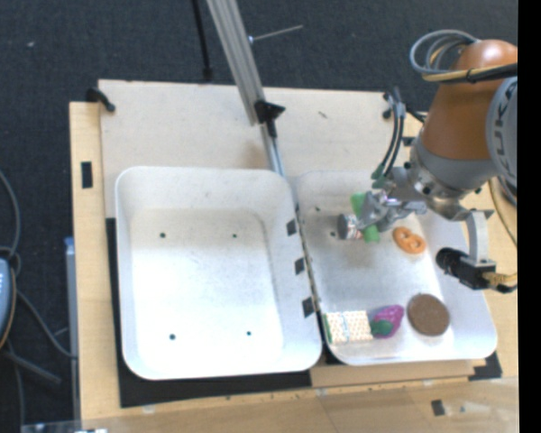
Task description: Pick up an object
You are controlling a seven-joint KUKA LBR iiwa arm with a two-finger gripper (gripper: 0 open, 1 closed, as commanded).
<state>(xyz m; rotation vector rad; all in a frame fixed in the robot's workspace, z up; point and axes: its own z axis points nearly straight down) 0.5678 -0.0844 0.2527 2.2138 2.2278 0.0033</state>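
One green object [371,234] — right beside the jaws, touching.

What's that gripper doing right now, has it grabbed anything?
Gripper: over the right bin, right at a small green object; whether it is open, closed or holding the object cannot be told.

Two shallow white plastic bins [207,269] sit side by side. In the right one: one orange rounded piece [409,240], one brown round disc [427,315], one purple lumpy object [388,318], one white dotted block [347,327], one small green piece [371,234].
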